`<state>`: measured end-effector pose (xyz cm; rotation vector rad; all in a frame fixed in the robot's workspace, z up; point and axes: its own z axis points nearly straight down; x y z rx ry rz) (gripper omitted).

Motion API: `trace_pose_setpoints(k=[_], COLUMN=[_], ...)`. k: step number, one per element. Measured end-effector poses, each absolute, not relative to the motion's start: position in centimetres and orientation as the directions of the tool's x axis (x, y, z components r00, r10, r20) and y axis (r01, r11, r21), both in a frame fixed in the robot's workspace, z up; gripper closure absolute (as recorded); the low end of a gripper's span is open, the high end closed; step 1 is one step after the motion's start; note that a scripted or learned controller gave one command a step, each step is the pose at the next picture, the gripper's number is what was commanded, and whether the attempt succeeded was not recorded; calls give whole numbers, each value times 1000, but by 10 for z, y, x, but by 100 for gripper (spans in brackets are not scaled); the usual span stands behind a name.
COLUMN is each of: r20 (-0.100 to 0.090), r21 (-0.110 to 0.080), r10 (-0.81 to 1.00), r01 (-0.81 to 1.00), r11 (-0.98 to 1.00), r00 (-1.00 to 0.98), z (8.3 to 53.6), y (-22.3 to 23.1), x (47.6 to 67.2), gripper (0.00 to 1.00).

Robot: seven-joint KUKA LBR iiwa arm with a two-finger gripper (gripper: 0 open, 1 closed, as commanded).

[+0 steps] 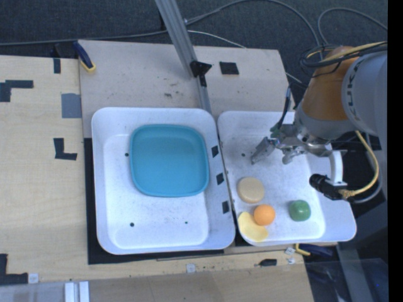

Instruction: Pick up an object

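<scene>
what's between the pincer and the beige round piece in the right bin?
Bare white bin floor, going by the camera view. The pincer hangs over the right bin's upper part; the beige round piece lies below it, with nothing in the gap.

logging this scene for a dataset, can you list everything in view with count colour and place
bins: 2, white, side by side on the bench
plate: 1, blue, square with rounded corners, in the left bin
round disc: 1, beige, right bin, near its left wall
ball: 1, orange, right bin, just below the disc
yellow piece: 1, pale yellow, right bin's near left corner, touching the orange ball
green ball: 1, green, right bin, near its front edge, apart from the others
metal post: 1, grey, slanting up from behind the bins
arm: 1, grey with orange band, over the right bin's far side
gripper: 1, grey, open, above bare bin floor, holding nothing
</scene>
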<state>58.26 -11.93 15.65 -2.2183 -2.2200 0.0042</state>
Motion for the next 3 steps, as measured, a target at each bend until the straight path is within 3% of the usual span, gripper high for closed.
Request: trace_pose_setpoints(k=[1,2,3], r20=[0,0,0], r21=[-1,3,0], r10=[1000,1000,1000], r01=[1000,1000,1000], r11=[1,0,0], r00=[-1,0,0], z=[168,213,222], y=[-119,-120,-120], x=[583,577,577], gripper=[100,100,100])
